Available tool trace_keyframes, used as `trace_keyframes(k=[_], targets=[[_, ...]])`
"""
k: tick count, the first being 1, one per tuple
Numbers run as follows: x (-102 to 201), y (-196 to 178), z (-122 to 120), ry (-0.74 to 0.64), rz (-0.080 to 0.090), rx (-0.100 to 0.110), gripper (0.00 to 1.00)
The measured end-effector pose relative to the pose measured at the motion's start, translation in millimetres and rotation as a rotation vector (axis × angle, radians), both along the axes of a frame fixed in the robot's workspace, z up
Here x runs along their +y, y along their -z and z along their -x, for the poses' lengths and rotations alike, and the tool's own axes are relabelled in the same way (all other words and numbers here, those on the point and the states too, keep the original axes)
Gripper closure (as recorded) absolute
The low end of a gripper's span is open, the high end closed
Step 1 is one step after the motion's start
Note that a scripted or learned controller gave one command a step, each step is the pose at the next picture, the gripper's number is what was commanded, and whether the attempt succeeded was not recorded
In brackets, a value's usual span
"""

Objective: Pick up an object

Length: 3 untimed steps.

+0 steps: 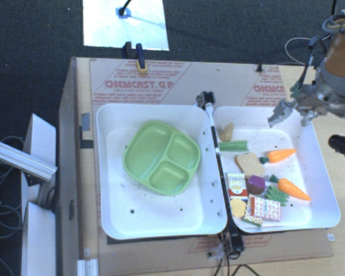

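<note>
My gripper (291, 117) hangs over the far edge of the right bin (322, 171), its two fingers spread open with nothing between them. Below and to its left lie the toy foods. An orange carrot (282, 154) is closest, a second carrot (293, 190) lies nearer the front, and a green pod (233, 146) rests by the bin's left wall. A tan bread slice (250, 164), a purple piece (256, 184), a red and white box (264, 209) and a small brown chunk (226, 132) are there too.
The left bin (121, 211) holds a light green divided plate (162, 157). A black divider bar (215, 154) runs between the bins. Cardboard (161, 82) lies under both. Cables hang by the arm's wrist (339, 62) at the right.
</note>
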State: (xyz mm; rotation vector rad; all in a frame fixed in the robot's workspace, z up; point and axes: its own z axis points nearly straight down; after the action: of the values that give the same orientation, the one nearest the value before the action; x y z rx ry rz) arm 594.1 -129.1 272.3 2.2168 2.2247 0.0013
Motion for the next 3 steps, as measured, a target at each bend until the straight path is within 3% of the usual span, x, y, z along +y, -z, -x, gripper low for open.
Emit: trace_keyframes(k=[1,2,3], targets=[[-26.6,121.1,55.3,0.003,0.000,0.002,0.00],[33.6,185.0,-24.3,0.000,-0.001,-0.007,0.00],[23.9,186.0,-75.7,-0.002,0.000,-0.002,0.00]])
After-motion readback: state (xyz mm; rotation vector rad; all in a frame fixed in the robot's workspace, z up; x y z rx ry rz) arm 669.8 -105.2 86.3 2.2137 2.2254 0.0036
